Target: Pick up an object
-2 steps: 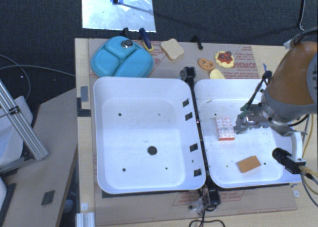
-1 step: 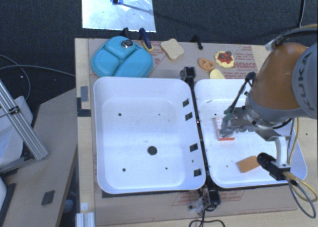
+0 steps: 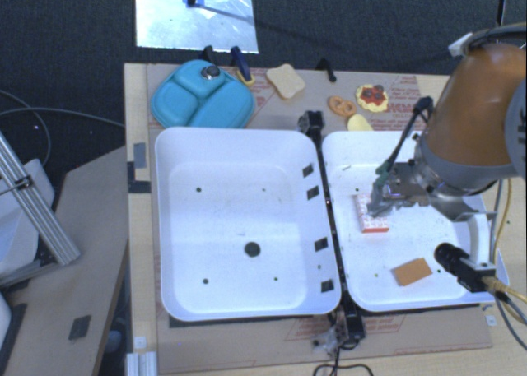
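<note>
Two bins sit side by side on the tabletop (image 3: 140,201). The left bin (image 3: 239,222) holds a small disc (image 3: 252,249) near its centre. The right bin (image 3: 395,226) holds a small box (image 3: 369,213) towards its left half and a flat rectangular piece (image 3: 412,271) nearer the front, to the right of the box. The claw (image 3: 384,198) sits directly over the box, the arm (image 3: 478,111) entering from the right. Behind the left bin lies a divided tray (image 3: 202,95). Right of it, behind the gap between the bins, lies a toast slice (image 3: 286,81). Behind the right bin lie a pretzel (image 3: 341,105), a small tart (image 3: 372,97) and a rounded piece (image 3: 359,123) just at the bin's rear rim.
</note>
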`<move>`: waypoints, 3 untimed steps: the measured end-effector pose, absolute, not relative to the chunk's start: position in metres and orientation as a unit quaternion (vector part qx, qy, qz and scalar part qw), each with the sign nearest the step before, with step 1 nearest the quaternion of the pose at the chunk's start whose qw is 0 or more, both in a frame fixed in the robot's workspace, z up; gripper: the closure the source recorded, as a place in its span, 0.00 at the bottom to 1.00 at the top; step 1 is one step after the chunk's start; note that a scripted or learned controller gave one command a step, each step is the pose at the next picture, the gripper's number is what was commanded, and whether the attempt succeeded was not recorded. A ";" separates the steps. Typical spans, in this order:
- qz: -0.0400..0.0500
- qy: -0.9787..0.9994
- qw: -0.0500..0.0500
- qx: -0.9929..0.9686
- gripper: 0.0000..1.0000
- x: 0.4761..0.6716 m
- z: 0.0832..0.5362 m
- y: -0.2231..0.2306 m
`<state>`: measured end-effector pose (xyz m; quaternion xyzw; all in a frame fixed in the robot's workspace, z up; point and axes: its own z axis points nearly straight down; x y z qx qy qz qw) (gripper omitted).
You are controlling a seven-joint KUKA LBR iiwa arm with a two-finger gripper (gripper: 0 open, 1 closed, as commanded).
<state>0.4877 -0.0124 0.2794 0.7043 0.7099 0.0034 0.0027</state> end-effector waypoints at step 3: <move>0.005 0.710 0.003 0.704 1.00 0.487 0.408 0.070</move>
